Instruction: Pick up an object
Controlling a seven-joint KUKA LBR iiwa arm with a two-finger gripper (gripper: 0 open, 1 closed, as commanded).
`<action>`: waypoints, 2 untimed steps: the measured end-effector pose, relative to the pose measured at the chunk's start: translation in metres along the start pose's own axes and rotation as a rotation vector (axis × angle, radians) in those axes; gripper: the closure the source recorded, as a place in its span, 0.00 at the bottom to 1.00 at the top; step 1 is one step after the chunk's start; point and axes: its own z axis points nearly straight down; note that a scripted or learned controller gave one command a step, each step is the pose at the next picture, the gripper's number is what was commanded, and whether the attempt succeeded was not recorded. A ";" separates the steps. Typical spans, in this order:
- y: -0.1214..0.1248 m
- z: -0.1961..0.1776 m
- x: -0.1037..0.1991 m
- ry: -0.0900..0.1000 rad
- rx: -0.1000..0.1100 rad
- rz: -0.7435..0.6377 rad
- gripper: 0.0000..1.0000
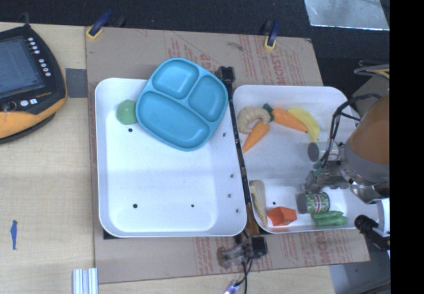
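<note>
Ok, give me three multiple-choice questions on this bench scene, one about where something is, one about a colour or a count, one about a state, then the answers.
1. Where is the blue divided plate?
A. at the far end of the left bin
B. in the right bin
C. on the cardboard in front of the bins

2. How many carrots lie in the right bin?
A. none
B. two
C. five

3. How does the blue divided plate sit?
A. flat inside its bin
B. overlapping the bin's far rim
C. upside down on the bench

Answers: 1 A, it covers the left bin's far right corner. 2 B, one carrot lies beside another carrot, meeting at their green tops. 3 B, its far edge pokes past the rim, compartments up.
</note>
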 end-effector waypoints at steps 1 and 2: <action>0.000 0.000 0.000 0.000 0.000 -0.001 0.00; 0.085 0.009 -0.047 -0.002 -0.003 0.001 0.00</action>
